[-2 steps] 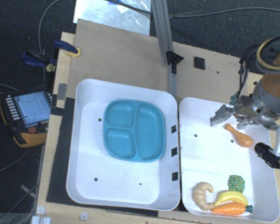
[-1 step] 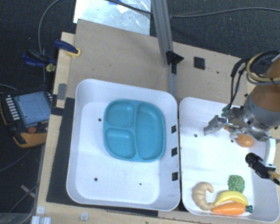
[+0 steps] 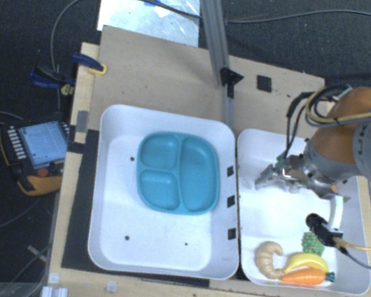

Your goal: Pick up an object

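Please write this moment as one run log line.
arm: over right white bin | gripper: nothing seen held | toy food pile: near corner, untouched | blue divided plate: left bin

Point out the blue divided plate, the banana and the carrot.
blue divided plate (image 3: 178,173): camera view, on its centre ridge.
banana (image 3: 307,262): camera view, mid-curve.
carrot (image 3: 304,276): camera view, on its orange body.

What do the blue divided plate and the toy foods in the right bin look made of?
The blue divided plate looks like matte moulded plastic: uniform colour, soft rounded compartments. The banana, carrot and croissant look like smooth plastic toys, with flat saturated colours; at this size that is uncertain.
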{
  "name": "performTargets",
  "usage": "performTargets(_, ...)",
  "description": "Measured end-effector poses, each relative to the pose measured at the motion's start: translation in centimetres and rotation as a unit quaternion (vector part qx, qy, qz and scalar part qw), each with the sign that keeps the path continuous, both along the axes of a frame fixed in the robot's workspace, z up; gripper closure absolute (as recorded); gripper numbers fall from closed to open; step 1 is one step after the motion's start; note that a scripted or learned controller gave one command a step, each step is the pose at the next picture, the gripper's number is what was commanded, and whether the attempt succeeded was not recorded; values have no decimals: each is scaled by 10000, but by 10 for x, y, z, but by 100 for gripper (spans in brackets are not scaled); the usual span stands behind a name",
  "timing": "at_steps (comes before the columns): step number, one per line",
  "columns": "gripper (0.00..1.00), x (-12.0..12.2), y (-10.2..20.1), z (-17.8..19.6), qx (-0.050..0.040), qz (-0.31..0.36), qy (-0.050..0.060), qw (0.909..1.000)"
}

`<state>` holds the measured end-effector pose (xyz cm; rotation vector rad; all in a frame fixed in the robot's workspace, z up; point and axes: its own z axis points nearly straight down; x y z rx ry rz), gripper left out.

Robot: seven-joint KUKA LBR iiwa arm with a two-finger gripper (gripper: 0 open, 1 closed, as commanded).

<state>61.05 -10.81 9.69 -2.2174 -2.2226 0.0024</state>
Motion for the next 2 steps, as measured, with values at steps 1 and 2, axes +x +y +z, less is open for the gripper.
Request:
performTargets(1, 100, 2, -1, 14, -4, -9, -32, 10000)
performTargets(2, 100, 0, 5, 61, -6, 12, -45, 10000)
